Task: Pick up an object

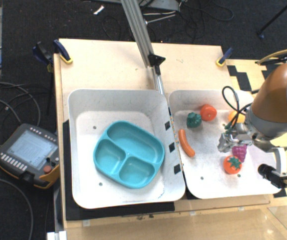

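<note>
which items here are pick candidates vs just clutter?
Pick candidates, all in the right bin:
sausage
green toy
tomato
purple toy
strawberry
yellow item, partly hidden by the arm
gripper sits over this bin

Not involved:
blue divided tray in the left bin
teach pendant on the floor

Grey arm [272, 121] with orange band, black cable, metal claw [229, 140].

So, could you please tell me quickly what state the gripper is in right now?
Gripper: low in the right bin, right above the purple toy; whether it is open, shut or holding anything cannot be told.
</note>
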{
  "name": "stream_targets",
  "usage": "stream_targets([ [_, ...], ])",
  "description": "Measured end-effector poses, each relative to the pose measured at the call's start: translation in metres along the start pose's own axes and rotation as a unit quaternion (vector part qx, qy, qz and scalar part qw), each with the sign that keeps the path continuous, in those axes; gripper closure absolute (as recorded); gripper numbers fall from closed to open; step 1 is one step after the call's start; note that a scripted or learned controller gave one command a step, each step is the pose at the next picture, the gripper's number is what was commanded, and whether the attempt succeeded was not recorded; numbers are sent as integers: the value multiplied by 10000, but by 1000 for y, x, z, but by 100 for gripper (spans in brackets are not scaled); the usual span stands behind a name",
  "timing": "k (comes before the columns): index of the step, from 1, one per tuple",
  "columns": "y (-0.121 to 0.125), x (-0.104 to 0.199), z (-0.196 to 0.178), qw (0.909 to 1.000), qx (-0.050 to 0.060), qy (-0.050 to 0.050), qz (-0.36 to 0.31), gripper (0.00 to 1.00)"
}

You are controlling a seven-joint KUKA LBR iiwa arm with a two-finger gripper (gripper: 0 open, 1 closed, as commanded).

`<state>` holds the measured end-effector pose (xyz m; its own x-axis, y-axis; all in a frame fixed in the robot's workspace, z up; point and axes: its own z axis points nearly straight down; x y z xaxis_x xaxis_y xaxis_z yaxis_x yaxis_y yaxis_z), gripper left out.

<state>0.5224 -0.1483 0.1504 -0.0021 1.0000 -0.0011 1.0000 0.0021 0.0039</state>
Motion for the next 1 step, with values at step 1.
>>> stream_targets([
  [1, -8, -2, -52, 10000, -9, -4, 0, 100],
])
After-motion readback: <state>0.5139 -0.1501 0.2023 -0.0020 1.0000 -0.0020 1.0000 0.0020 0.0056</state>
